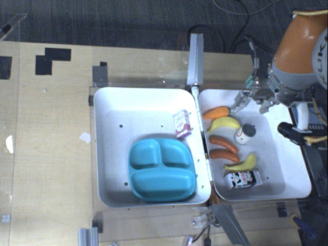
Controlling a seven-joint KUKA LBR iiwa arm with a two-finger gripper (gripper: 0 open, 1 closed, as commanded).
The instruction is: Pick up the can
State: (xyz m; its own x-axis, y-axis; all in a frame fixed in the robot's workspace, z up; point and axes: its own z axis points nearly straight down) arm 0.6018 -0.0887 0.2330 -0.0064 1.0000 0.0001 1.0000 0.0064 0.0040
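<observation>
The claw (254, 99) hangs over the far side of the right bin (287, 163), its two fingers (240, 102) spread wide with nothing between them. Just left of it and slightly nearer the camera lies a carrot (216, 113), with a banana (225, 123) right beside that. Toward the camera from the claw sits a small white bottle (242, 133) with a dark cap. Further toward the camera lie two sausages (223, 148), then a second banana (243, 163). The can (242, 178) lies on its side near the bin's front wall, well apart from the claw, touching nothing the claw reaches. Far left of the claw, the left bin (113, 137) holds a blue tray (162, 169) and a small carton (182, 124) near the shared wall. Both bins rest on the table (46, 147).
</observation>
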